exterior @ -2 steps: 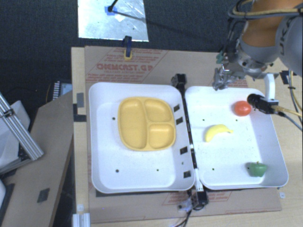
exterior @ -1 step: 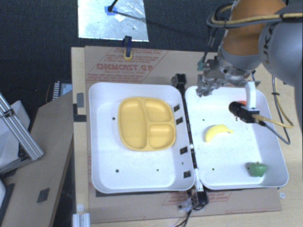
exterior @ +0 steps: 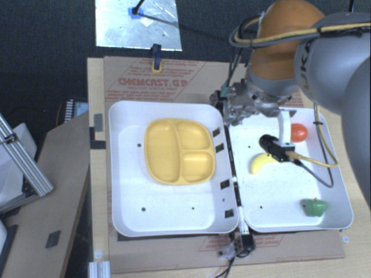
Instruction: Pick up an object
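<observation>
In the right bin [exterior: 278, 220] lie a small yellow banana [exterior: 261, 164] near the middle, an orange-red tomato-like ball [exterior: 298, 132] at the far right, and a green pepper-like piece [exterior: 313, 207] at the near right corner. My gripper [exterior: 231, 112] hangs low over the right bin's far left corner, close to the divider between the bins. It stands apart from all three objects, with the banana nearest, below and to its right. Nothing is seen held by it.
A yellow divided plate [exterior: 178, 151] lies in the middle of the left bin [exterior: 124, 213]. The grey arm with its orange band [exterior: 284, 33] reaches in over the right bin's far edge. A foil sheet [exterior: 138, 16] lies beyond the bench.
</observation>
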You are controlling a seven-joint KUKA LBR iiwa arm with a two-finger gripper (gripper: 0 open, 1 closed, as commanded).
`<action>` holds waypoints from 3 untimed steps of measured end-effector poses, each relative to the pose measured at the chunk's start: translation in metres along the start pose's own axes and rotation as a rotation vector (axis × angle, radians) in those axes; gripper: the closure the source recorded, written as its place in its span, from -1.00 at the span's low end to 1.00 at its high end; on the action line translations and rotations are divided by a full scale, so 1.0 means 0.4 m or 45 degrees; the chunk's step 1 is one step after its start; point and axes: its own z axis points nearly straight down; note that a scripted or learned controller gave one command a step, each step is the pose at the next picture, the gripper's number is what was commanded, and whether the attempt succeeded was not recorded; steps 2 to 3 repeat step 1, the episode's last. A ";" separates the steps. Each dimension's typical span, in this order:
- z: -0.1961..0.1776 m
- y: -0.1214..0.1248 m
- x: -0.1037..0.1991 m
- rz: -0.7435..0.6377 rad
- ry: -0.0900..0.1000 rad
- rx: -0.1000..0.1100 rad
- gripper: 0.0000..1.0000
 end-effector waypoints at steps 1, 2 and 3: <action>0.016 -0.036 0.100 0.000 0.000 0.001 1.00; 0.016 -0.036 0.100 0.000 0.000 0.001 1.00; 0.016 -0.036 0.100 0.000 0.000 0.001 1.00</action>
